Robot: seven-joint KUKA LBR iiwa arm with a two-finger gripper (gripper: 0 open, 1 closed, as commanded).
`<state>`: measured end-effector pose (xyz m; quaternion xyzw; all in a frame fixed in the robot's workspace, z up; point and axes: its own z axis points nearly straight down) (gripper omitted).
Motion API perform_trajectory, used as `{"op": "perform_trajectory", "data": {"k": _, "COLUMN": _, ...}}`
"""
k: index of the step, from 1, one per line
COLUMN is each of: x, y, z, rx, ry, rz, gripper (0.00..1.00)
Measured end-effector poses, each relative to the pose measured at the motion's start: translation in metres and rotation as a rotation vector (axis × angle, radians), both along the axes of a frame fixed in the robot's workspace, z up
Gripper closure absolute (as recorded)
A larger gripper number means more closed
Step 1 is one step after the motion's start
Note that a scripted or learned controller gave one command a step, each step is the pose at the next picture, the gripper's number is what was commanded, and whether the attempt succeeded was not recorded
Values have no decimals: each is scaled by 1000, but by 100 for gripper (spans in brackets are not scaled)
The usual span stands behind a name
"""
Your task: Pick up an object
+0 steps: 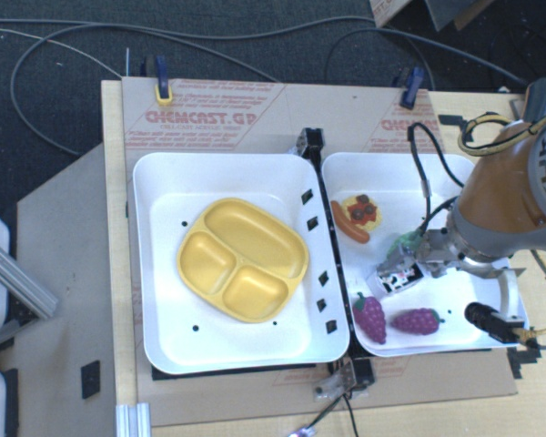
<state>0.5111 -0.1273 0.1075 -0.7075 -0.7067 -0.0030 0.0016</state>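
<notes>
Hovering low at mid-right of the frame, the gripper (396,276) sits between the hot dog toy (356,217) and two grape bunches (393,320), so a descent here risks closing on bare bin floor.

Tray (244,259) in left bin (155,244) — toy food (391,320) in right.

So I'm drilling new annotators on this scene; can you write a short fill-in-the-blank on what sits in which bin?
The yellow divided plate lies in the ___ bin. 
Two purple grape bunches lie in the ___ bin. 
The toy hot dog lies nearer the bin's ___ edge than the grapes do.

Missing words: left; right; far
</notes>
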Motion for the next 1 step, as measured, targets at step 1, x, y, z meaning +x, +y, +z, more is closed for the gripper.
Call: {"op": "perform_trajectory", "data": {"k": 1, "x": 5, "y": -6, "z": 18, "rx": -18, "ry": -23, "rz": -1, "gripper": 100}}
